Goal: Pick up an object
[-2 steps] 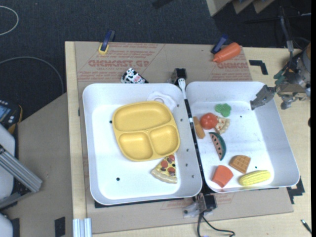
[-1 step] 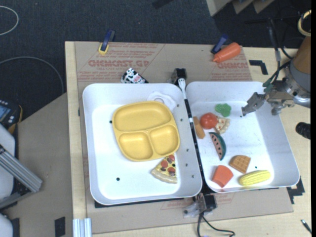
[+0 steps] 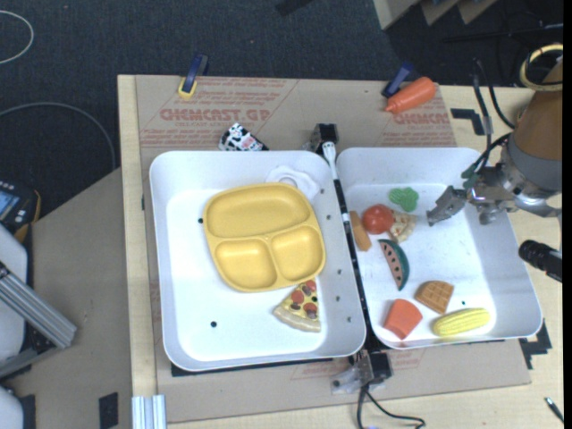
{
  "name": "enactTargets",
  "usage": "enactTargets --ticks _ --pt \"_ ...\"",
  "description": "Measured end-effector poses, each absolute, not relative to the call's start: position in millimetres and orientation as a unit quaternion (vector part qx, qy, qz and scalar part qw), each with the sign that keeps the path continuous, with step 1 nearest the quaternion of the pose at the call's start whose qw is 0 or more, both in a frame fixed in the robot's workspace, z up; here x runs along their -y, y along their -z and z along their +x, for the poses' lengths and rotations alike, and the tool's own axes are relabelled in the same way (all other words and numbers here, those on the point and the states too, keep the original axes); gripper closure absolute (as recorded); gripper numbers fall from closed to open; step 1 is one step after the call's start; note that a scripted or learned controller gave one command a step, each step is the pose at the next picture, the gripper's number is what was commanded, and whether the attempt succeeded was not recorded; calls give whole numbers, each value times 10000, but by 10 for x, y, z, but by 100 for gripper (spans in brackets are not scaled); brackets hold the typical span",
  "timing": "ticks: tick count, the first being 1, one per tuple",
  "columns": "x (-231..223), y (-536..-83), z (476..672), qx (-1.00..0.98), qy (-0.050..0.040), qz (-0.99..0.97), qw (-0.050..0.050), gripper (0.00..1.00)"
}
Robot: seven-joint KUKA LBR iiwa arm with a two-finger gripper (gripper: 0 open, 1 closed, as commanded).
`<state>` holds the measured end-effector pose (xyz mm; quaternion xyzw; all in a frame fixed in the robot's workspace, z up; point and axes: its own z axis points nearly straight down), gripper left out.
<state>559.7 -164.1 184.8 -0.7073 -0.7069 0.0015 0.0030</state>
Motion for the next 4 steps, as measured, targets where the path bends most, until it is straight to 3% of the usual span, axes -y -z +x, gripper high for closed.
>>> enactTargets --ticks 2,3,4 --pt "1627 -813 5475 7071 -15 -7071 36 0" --pt "1636 -953 5492 7066 2 -7076 -1 100" --pt "1613 -1574 5455 7074 17 -7068 -36 100"
